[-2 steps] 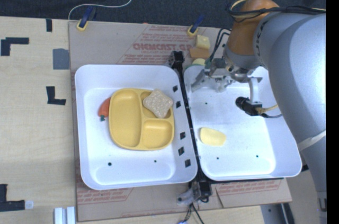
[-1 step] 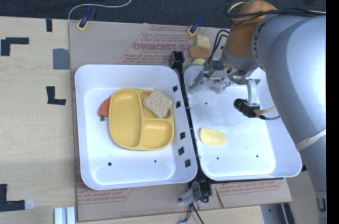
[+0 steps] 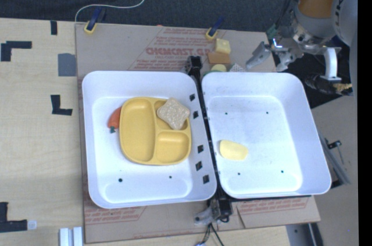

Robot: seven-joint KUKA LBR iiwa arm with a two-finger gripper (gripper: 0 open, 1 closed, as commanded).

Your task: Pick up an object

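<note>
A pale yellow, rounded object (image 3: 233, 150) lies in the right bin (image 3: 290, 88), near its left wall. The left bin (image 3: 99, 88) holds a yellow divided plate (image 3: 145, 134) with a slice of brown bread (image 3: 173, 113) on its upper right corner. An orange-red item (image 3: 114, 118) pokes out from under the plate's left edge. My gripper (image 3: 270, 57) hangs above the bench just behind the right bin's far rim, open with nothing between its fingers. It is well away from the pale yellow object.
Small food-like blocks (image 3: 220, 52) and a pale green piece (image 3: 218, 68) sit on the cardboard behind the bins' shared corner. Black clips (image 3: 193, 66) run along the seam between the bins. A white cable (image 3: 116, 3) crosses the dark backdrop.
</note>
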